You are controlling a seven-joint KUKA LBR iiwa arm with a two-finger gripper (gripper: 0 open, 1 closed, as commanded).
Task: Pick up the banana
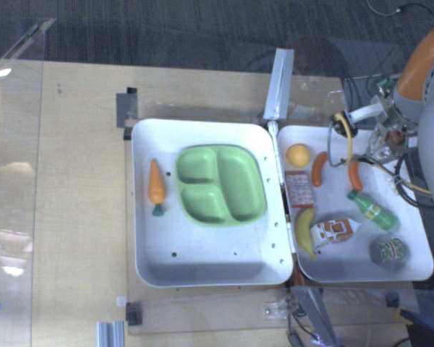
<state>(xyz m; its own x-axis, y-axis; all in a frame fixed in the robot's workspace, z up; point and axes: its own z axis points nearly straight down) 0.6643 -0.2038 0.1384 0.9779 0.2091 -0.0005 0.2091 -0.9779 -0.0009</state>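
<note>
Banana (304,231) is found in the right bin (412,270), lying along the bin's left wall near the front, roughly upright in the picture with a slight curve. A small white and brown carton (334,230) is touching or just about touching its right side. Just above the banana a red patterned packet (299,189) is laid flat, and above that an orange (298,155) is parked in the back-left corner.

Two sausages can be made out further right: one (318,169) just beside the orange, tilted, and another (355,176) a bit further over. A green bottle (372,211) is lying on its side below the second sausage, and a round greyish can (388,251) is sat near the front-right corner.

The left bin (202,270) is taken up by a green divided plate (221,183) in the middle, with a carrot (156,186) laid beside it near the left wall, well apart from the banana.

The arm is seen at the right edge with its orange band up top. The pincer (390,132) is hung over the back-right part of the right bin, tangled in cables, well away from the banana. Whether it's wide or narrow can't be told from this angle. Nothing is seen gripped in it. All of it is set on a wooden bench (65,208).
</note>
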